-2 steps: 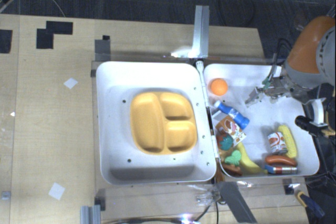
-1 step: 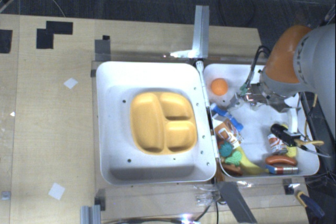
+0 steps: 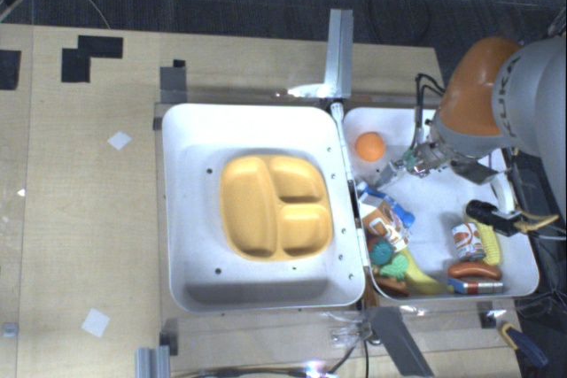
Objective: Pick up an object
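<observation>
Facing you: 2 white bins; left bin (image 3: 177,217) holds 1 yellow tray (image 3: 273,206). Gripper (image 3: 416,162) hangs over right bin (image 3: 530,274), finger state unclear to you. Orange ball (image 3: 370,146) lies just left of it, toy pile (image 3: 394,248) below.

No text is showing clearly enough to read; the small can (image 3: 467,238) in the right bin (image 3: 523,283) is carrying a label too blurred to make out.
</observation>
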